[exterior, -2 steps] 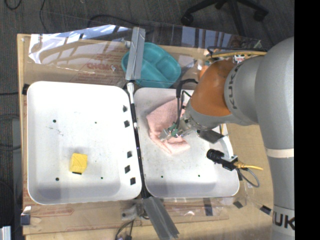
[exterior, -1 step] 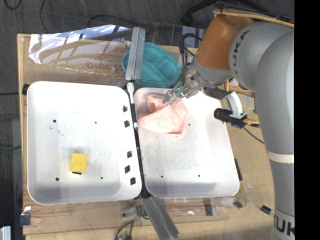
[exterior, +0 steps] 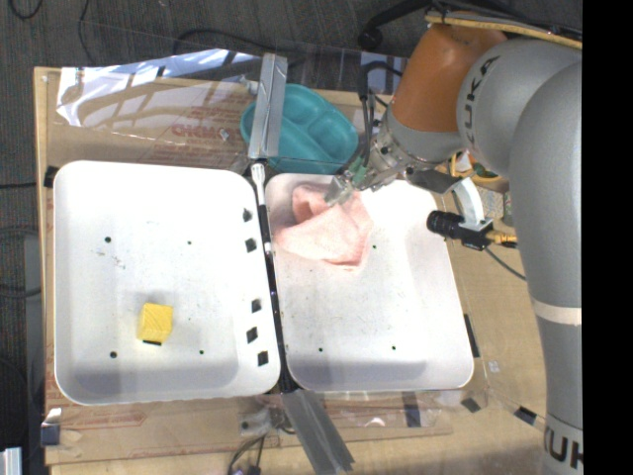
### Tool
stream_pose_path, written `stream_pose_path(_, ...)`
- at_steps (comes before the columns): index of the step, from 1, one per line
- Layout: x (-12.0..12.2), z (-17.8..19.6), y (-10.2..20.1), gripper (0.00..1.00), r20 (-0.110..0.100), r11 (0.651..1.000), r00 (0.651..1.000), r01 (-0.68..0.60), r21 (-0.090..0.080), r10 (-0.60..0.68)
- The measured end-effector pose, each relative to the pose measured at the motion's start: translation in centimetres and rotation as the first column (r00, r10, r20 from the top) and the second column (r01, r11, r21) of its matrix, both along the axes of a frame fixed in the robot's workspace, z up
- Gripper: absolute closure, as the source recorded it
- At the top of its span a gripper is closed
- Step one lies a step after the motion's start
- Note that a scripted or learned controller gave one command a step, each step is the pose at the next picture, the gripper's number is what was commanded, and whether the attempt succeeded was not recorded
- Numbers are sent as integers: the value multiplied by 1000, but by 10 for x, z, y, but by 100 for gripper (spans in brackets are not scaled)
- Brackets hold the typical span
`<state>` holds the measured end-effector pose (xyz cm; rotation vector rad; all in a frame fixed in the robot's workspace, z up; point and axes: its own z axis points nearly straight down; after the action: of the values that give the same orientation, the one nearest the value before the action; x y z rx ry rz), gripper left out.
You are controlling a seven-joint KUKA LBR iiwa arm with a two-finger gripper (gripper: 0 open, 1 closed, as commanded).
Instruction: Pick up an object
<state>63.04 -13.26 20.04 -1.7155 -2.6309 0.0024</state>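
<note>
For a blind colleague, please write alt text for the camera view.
The gripper sits at the top edge of a pink cloth in the right white bin. A small yellow block lies in the left white bin.

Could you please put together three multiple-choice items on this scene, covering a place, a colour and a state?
1. Where is the yellow block?
A. left bin
B. right bin
C. on the bench

2. What colour is the cloth?
A. green
B. pink
C. black

3. How does the cloth lie?
A. folded square
B. crumpled
C. rolled up

Answers: 1 A, it sits on the left bin's floor; 2 B, pale pink against the right bin; 3 B, it bunches unevenly below the gripper.
</note>
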Motion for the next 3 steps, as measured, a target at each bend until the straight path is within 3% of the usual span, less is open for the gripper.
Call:
stream_pose_path(1, 0, 0, 0, 0, 0, 1000, 1000, 0, 0, 0)
stream_pose_path(2, 3, -107, 8, 0, 3, 953, 953, -304, 0, 304)
stream_pose_path(3, 3, -96, 8, 100, 3, 951, 951, -308, -1, 308)
